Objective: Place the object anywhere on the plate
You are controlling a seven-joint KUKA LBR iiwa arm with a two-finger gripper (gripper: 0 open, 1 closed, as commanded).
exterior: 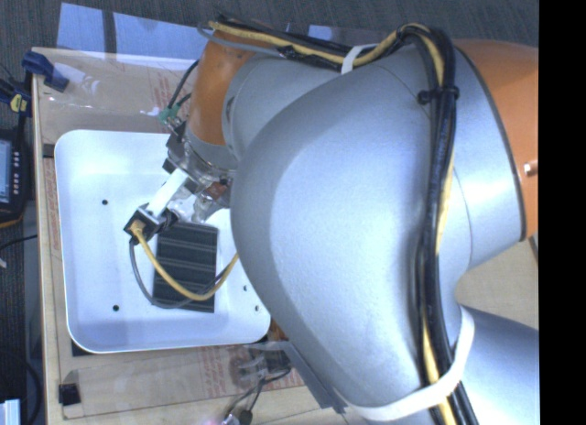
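Even, fairly bright overhead light. White bin (82,231) nearly overexposed, bluish at edges. Soft sheen across grey arm (366,212), which looms large and slightly soft. Dim shadow under arm, along bin's lower rim. Mild grain throughout.

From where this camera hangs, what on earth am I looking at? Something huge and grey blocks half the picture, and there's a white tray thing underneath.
The big grey shape is a robot arm, seen from a camera fixed above the bench and looking down at a slant. It looms large because it reaches in from the right, close under the lens. The orange band sits just above its wrist. Yellow and black cables run along its body.

Below it lies a shallow white bin. The arm's tool end, a dark ribbed block, hangs over that bin. That is the gripper's housing; its fingers are hidden from here, so I cannot tell whether it holds anything.
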